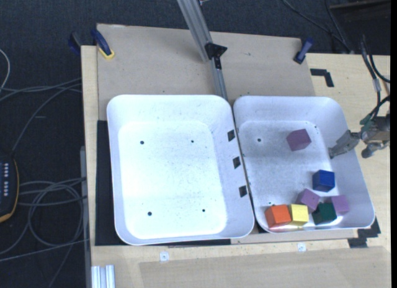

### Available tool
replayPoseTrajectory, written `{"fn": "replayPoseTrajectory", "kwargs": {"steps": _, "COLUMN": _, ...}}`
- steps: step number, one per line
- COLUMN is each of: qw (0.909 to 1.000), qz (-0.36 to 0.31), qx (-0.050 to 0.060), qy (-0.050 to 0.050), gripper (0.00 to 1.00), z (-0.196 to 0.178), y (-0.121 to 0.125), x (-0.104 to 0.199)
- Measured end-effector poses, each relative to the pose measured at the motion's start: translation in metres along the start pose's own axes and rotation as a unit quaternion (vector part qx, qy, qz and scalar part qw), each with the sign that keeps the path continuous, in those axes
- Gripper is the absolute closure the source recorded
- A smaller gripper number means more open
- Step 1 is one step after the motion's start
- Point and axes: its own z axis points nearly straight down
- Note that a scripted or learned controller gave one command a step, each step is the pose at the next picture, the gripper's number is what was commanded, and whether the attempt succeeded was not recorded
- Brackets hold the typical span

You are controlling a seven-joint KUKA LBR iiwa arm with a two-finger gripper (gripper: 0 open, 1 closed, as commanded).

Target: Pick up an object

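Arm cut off by right edge; fingers point(342, 146) blurred, state unclear.

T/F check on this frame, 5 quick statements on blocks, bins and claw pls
1. All the blocks sit in the right bin. True.
2. The orange block lies beside the yellow block. True.
3. The claw grips the blue block. False: the blue block lies on the bin floor, apart from the claw.
4. A purple block lies alone near the right bin's far end. True.
5. The green block is in the left bin. False: it is in the right bin's near corner.
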Motion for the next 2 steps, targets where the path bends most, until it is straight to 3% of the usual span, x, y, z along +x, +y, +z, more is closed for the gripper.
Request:
{"fn": "replayPoseTrajectory", "kwargs": {"steps": 1, "qw": 1.0000, "qz": 0.000, "qx": 0.000, "qy": 0.000, "gripper": 0.00, "z": 0.000, "y": 0.000, "x": 0.000}}
{"fn": "replayPoseTrajectory", "kwargs": {"steps": 2, "qw": 1.0000, "qz": 0.001, "qx": 0.003, "qy": 0.001, "gripper": 0.00, "z": 0.057, "y": -0.009, "x": -0.005}}
